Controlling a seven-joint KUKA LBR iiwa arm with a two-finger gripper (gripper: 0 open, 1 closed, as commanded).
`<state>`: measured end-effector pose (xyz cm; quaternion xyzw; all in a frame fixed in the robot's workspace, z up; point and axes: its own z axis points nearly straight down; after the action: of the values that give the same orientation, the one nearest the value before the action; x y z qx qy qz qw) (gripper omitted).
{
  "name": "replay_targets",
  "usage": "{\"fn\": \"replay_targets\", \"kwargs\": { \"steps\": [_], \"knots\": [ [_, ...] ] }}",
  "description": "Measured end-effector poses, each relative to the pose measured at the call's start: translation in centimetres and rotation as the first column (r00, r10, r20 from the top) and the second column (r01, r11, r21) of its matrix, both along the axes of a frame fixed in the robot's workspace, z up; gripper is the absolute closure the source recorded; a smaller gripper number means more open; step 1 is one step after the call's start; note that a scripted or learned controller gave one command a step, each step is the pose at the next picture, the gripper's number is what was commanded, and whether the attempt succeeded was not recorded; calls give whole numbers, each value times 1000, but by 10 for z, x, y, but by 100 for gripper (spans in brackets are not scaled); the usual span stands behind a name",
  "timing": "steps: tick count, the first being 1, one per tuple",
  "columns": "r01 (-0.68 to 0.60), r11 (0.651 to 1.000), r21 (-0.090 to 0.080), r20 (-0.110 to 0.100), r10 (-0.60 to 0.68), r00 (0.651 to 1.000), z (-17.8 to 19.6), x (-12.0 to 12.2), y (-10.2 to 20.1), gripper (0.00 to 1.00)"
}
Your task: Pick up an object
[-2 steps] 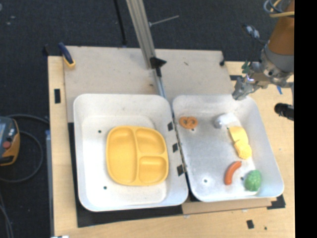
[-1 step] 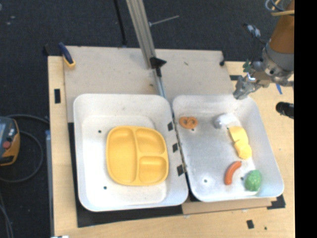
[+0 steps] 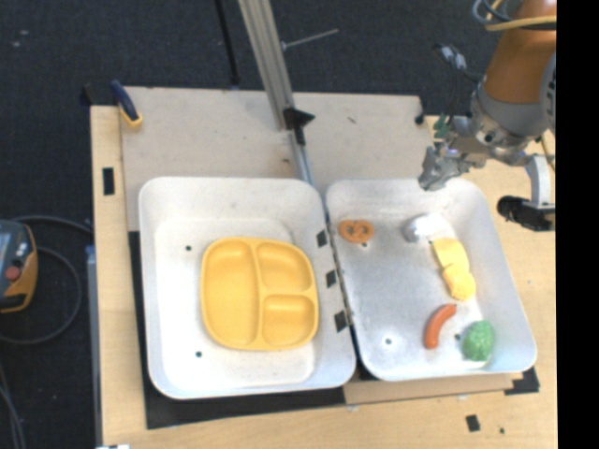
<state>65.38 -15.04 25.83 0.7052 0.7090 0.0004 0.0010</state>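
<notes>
In the right bin (image 3: pixel 393 354) lie a small orange pretzel-like piece (image 3: pixel 356 231), a grey-white lump (image 3: pixel 418 228), a yellow block (image 3: pixel 452 267), a red-orange sausage (image 3: pixel 437 325) and a green leafy piece (image 3: pixel 478 340). My gripper (image 3: pixel 433 170) hangs over the bin's far right rim, above and a little right of the grey-white lump. Nothing shows between its fingers, and their spread is too small to make out.
The left bin (image 3: pixel 168 213) holds a yellow divided plate (image 3: pixel 259 293). A slanted metal post (image 3: pixel 270 54) rises behind the bins. An orange-and-black device (image 3: pixel 14 265) lies off the bench's left edge.
</notes>
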Motion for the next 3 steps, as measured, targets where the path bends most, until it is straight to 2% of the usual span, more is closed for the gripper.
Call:
{"fn": "replay_targets", "kwargs": {
  "steps": [1,2,3],
  "knots": [
    [0,1000,1,-2,0,1000,-6,4,48,100],
    [-2,1000,2,-1,2,1000,3,-3,105,100],
    [-1,1000,1,-2,1,1000,-10,-12,155,100]
  ]
}}
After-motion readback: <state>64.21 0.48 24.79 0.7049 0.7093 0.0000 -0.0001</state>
